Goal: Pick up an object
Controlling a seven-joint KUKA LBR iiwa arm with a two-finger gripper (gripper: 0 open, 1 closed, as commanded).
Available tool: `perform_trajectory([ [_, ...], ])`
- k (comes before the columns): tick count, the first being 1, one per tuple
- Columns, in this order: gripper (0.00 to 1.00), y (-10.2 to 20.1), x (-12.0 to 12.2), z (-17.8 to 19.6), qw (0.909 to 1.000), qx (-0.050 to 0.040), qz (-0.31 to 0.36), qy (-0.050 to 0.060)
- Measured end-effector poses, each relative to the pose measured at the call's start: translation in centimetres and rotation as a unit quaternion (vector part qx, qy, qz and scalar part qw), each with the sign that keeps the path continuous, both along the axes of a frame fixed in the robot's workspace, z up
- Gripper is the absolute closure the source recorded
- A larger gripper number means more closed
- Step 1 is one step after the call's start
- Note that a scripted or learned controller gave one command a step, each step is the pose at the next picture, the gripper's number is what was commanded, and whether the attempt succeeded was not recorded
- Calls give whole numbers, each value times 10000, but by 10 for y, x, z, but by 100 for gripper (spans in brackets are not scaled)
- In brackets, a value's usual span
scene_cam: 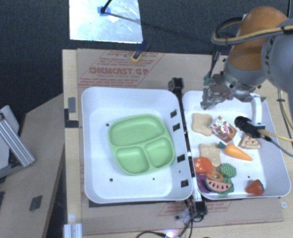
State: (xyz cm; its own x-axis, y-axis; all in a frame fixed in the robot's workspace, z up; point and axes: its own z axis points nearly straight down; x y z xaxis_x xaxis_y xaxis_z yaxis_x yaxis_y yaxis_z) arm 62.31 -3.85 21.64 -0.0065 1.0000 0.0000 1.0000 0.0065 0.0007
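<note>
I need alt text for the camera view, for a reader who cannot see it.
A grey robot arm's gripper hovers over the far end of the right white bin, which holds toy foods including a carrot and a watermelon slice. The left white bin holds a green divided plate.

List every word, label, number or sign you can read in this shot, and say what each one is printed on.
"CHEMCAST GP", red print on the brown board behind the bins; the smaller red lines around it are too blurred to read.
More red print on the board's front edge is too small to read.
The toy snack packet has markings, all illegible.
</note>
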Motion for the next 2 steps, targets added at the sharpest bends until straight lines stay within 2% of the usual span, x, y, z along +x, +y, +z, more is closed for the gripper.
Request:
perform_trajectory([
  [1,100,-1,6,1,10000,-3,1,-9],
  [2,100,-10,-1,18,10000,-2,-29,-11],
])
